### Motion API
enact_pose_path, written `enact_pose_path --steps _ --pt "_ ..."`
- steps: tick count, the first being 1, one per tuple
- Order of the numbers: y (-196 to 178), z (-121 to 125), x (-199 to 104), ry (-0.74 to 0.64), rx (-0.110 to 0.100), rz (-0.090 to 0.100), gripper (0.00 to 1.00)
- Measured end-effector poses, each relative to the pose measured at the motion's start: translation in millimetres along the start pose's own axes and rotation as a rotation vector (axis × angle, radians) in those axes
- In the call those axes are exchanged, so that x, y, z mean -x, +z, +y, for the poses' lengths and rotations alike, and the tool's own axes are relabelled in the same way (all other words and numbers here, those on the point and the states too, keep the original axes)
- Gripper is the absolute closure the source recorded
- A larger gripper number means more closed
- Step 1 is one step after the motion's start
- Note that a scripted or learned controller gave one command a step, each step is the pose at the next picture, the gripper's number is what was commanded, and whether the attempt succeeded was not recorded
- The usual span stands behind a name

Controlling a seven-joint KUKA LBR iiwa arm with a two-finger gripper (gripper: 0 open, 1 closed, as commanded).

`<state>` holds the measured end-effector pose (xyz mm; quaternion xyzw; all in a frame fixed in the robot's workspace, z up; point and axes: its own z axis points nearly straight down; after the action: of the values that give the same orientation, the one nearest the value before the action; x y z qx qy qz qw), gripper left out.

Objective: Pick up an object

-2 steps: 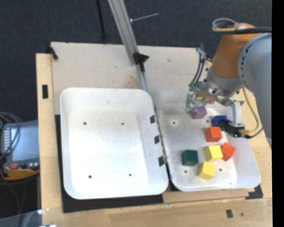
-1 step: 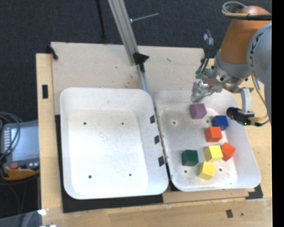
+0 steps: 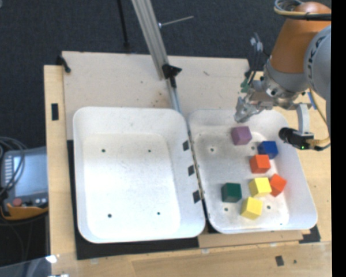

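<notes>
Fingers (image 3: 243, 114) poised just above purple block (image 3: 240, 135); spread cannot be told, view too coarse. Block judged light, rigid, best gripped across flat opposite faces.

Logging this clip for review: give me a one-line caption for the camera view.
The arm's hand hovers just above a purple cube at the back of the right white bin, near six more coloured cubes.

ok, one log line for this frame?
gripper: above small purple block, nothing seen held | right white bin: seven blocks | stage: pre-grasp
</notes>
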<state>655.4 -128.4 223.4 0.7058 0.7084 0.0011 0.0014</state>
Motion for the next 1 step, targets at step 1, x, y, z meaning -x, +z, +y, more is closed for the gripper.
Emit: enact_pose_path --steps 1 --pt "-5.7 -1.6 -42.5 -0.002 -0.002 0.002 1.0"
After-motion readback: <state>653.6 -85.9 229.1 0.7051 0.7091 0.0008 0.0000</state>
